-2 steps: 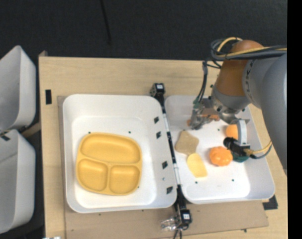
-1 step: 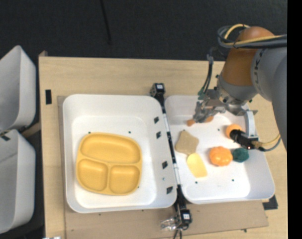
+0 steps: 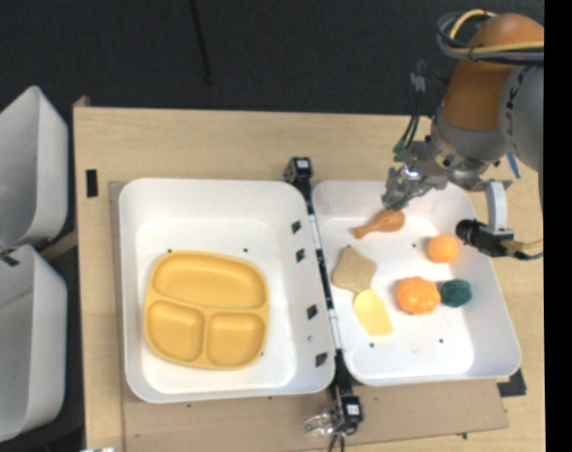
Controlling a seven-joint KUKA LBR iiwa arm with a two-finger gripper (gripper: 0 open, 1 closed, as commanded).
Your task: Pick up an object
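The right bin (image 3: 483,347) holds several toy foods. An orange-brown drumstick (image 3: 380,223) lies near its back. A tan bread slice (image 3: 353,270) and a pale yellow piece (image 3: 372,312) lie toward its left. A small orange ball (image 3: 444,249), a larger orange fruit (image 3: 416,296) and a dark green piece (image 3: 455,293) sit to the right. My gripper (image 3: 400,194) hangs just above and behind the drumstick's thick end, at the back of the bin.
The left bin (image 3: 135,215) carries a yellow divided plate (image 3: 208,308). A black divider with clips (image 3: 316,262) runs between the bins. White containers (image 3: 17,168) stand off the bench's left edge. A black cable fitting (image 3: 482,234) juts over the right bin's right side.
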